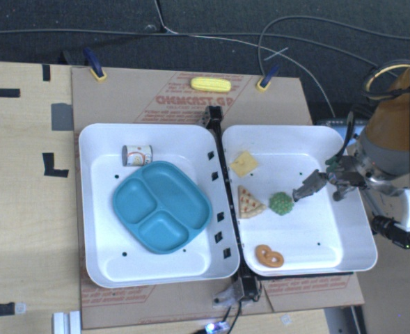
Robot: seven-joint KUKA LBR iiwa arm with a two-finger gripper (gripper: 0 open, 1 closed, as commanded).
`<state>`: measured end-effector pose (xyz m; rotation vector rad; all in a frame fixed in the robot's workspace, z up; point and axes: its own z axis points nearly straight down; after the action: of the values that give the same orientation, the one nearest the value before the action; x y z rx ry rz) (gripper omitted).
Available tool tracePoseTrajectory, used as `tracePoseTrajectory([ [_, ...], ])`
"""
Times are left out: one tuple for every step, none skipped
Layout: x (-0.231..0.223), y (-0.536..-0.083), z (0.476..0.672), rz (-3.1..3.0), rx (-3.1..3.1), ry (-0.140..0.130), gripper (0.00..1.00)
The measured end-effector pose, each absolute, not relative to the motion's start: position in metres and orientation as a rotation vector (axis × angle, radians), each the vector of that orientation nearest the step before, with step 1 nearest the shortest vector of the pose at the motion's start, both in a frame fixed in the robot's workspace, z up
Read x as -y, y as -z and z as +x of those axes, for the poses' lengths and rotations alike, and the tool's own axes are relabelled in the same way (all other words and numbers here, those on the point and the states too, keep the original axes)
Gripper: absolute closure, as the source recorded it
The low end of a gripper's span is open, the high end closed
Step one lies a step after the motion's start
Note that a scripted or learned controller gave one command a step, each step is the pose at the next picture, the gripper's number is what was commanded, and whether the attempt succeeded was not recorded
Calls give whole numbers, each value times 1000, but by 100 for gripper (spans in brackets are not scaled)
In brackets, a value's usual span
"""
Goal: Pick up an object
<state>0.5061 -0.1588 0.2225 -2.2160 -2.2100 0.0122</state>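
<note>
Camera view: my gripper (303,192) sits over the right bin (344,256), reaching in from the right side. One dark finger (309,186) slants down and left; I cannot tell how wide the gripper stands, and nothing shows between its fingers.

The nearest thing is the broccoli (281,203), just beside the fingertip, to its lower left. It is roundish, with no clear long axis, so I judge approach angle matters little here; the move turns on closing that short gap leftward and down.

Other candidates in the same bin: the pizza slice (249,203), left of the broccoli, its tip pointing up toward the cheese (244,163); the pretzel (269,257), near the front wall.

The left bin (93,186) holds a blue tray (163,206) and a can (137,155), well apart from me.
</note>
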Motion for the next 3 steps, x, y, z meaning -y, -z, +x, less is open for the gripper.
tracePoseTrajectory([
  [158, -229, 509, -2219, 2222, -2, 0],
  [152, -173, 517, -2217, 2220, -6, 0],
  [146, -110, 515, -2216, 2218, -6, 0],
])
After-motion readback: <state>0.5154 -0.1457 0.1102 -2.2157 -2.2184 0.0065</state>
